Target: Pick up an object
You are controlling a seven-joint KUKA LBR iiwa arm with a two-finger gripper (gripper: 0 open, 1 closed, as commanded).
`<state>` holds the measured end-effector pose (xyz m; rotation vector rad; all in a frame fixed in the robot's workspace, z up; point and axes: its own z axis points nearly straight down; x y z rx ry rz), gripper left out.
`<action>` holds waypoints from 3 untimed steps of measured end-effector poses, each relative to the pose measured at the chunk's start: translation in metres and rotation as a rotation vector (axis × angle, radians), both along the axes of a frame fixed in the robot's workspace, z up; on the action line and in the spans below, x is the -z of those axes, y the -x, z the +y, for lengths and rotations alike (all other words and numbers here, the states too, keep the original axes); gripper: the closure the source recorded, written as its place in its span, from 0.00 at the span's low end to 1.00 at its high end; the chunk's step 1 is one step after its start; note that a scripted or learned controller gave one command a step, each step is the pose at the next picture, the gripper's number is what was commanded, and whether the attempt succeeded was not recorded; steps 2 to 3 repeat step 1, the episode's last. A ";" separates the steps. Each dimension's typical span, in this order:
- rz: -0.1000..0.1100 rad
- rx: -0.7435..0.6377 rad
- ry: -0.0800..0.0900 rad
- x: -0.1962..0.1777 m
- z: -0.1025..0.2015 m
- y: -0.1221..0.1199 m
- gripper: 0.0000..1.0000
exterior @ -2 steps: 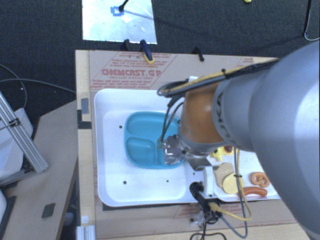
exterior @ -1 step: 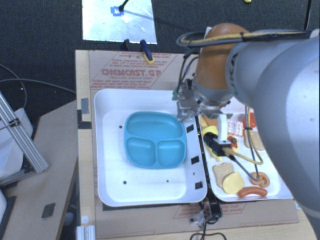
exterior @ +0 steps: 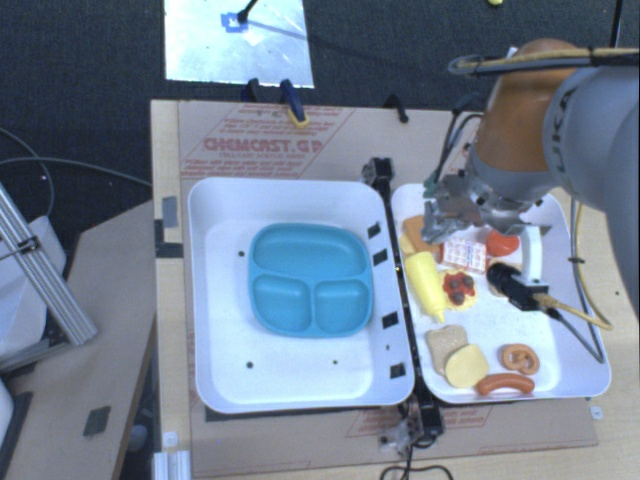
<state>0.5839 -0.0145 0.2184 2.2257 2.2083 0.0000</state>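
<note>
My gripper [exterior: 442,224] hangs over the upper left part of the right bin [exterior: 585,353], above several toy foods. Just under and beside it lie an orange piece [exterior: 413,236], a white and red checked packet [exterior: 464,256] and a red piece [exterior: 503,243]. A yellow corn-like piece [exterior: 425,282] lies along the bin's left wall, with a dark red berry cluster [exterior: 459,287] next to it. Nearer the front sit a tan slice [exterior: 446,340], a yellow round piece [exterior: 466,366], a pretzel [exterior: 518,358] and a sausage [exterior: 505,385].
The left bin [exterior: 215,268] holds a blue divided plate [exterior: 308,278]. A black divider [exterior: 392,268] runs between the two bins. The grey arm with its orange band [exterior: 520,108] reaches in from the upper right.
</note>
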 end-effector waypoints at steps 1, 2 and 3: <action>0.009 0.000 -0.002 0.061 -0.086 0.025 1.00; 0.009 0.000 -0.002 0.061 -0.086 0.025 1.00; 0.009 0.000 -0.002 0.061 -0.086 0.025 1.00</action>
